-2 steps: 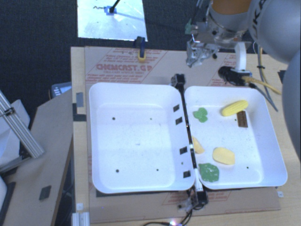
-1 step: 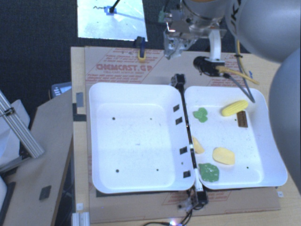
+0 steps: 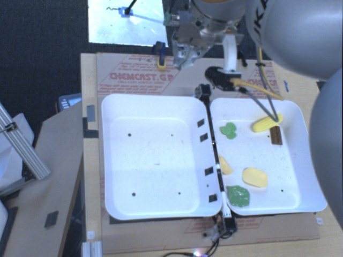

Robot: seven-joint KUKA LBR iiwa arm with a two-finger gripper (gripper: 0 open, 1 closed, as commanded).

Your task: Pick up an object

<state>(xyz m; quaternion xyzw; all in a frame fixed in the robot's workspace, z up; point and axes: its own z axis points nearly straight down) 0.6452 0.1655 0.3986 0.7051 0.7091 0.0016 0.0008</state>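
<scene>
The big grey arm (image 3: 300, 25) holds its gripper (image 3: 182, 55), whose state I cannot tell, up behind the bins, likely clear of them between tries, so the right bin (image 3: 300, 197) below and right of it offers corn (image 3: 266, 123), yellow block (image 3: 254, 177), green lumps (image 3: 237, 196).

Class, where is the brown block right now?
The brown block lies in the right bin, near its far right corner, just below the yellow corn.

left bin (image 3: 155, 159): open floor | right bin (image 3: 292, 194): five scattered items, gaps between
</scene>
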